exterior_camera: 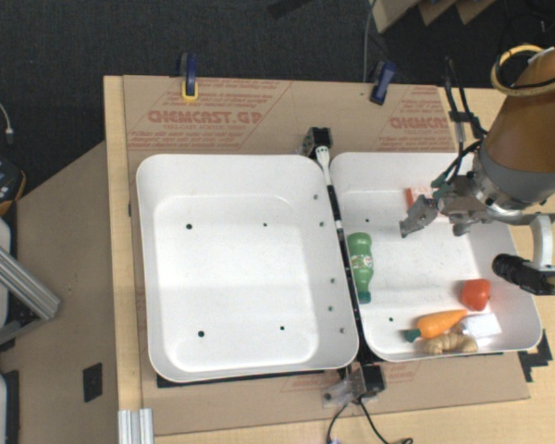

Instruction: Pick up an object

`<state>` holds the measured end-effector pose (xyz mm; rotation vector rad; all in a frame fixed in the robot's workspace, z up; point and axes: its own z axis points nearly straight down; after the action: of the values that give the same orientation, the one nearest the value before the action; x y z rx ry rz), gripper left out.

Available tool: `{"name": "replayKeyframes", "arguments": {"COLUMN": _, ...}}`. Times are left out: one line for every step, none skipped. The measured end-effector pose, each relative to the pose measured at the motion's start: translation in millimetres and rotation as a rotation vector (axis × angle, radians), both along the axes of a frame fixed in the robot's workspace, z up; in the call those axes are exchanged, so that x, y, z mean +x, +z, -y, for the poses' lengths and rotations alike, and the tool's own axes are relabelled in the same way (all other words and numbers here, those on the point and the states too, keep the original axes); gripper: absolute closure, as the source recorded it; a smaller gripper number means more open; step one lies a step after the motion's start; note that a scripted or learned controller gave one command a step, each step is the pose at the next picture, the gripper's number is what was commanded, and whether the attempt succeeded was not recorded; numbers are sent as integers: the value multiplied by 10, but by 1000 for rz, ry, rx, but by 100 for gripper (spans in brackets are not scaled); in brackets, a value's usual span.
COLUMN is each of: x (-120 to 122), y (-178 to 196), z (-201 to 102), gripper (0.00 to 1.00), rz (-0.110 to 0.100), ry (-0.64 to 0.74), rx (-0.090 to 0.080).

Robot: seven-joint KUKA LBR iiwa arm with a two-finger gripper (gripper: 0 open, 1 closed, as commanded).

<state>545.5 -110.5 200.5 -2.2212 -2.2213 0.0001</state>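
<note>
White plastic bins sit side by side on a cardboard-covered bench [259, 100], seen from above at a slant. In the left bin [166, 276] small dark dots mark the floor. The right bin [398, 340] holds several toy foods. A green bottle [359, 266] lies lengthwise against the bin's left wall, close to the seam between the two bins. Near the front right corner, a red tomato [475, 293] sits just above an orange carrot [441, 323], and a pale knobbly piece (possibly ginger) [450, 344] lies just beside the carrot, next to a small white block [482, 326]. A small red object [410, 196] is partly visible near the back of the bin. The grey arm [527, 137] with its orange band reaches in from the right. Its gripper [439, 213] hangs over the middle of the right bin, fingers spread apart with nothing between them, apart from the bottle and the front cluster.
</note>
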Motion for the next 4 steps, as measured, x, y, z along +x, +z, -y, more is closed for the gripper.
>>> {"name": "replayKeyframes", "arguments": {"x": 91, "y": 1335, "z": -900, "gripper": 0, "rz": 18, "ry": 12, "rx": 2}}
{"name": "replayKeyframes", "arguments": {"x": 112, "y": 1751, "z": -1169, "gripper": 0, "rz": 9, "ry": 5, "rx": 1}}
{"name": "replayKeyframes", "arguments": {"x": 184, "y": 2403, "z": -1613, "gripper": 0, "rz": 10, "ry": 6, "rx": 2}}
{"name": "replayKeyframes", "arguments": {"x": -104, "y": 3080, "z": -1973, "gripper": 0, "rz": 10, "ry": 6, "rx": 3}}
